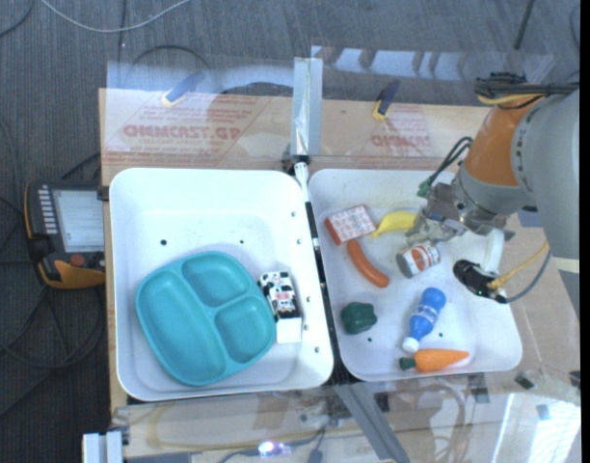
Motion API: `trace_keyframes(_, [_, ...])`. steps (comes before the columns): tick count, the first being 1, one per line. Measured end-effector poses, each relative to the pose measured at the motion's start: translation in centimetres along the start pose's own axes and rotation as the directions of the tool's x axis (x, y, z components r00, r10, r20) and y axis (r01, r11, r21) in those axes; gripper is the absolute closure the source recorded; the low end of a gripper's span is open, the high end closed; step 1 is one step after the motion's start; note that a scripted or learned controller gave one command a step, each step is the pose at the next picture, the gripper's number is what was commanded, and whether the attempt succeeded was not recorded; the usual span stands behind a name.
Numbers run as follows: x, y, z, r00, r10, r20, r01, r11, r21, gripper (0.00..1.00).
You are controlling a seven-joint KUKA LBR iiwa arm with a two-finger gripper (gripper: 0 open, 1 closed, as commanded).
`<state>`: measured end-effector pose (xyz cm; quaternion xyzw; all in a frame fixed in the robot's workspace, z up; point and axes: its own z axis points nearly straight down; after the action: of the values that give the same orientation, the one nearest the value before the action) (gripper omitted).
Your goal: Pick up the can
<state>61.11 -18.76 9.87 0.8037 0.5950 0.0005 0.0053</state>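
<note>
The can [417, 258] is small and silver with a red and white label. It lies on its side in the middle of the right bin [507, 340]. My gripper [433, 231] hangs just above and behind the can, close to its upper end, at the tip of the grey arm with the orange band [493, 152]. From this angle I cannot make out whether it touches the can.
Around the can lie a yellow banana [396, 223], a red and white box [350, 224], a red sausage [368, 263], a green pepper [357, 317], a blue bottle [425, 316] and a carrot [438, 360]. The left bin [179, 201] holds a teal divided plate [206, 316] and a cow-patterned carton [281, 299].
</note>
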Motion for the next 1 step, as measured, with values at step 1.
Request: trace_keyframes(1, [-2.01,-2.54,-8.3,0.956,0.292,0.001,-0.292,0.956,0.012,1.0])
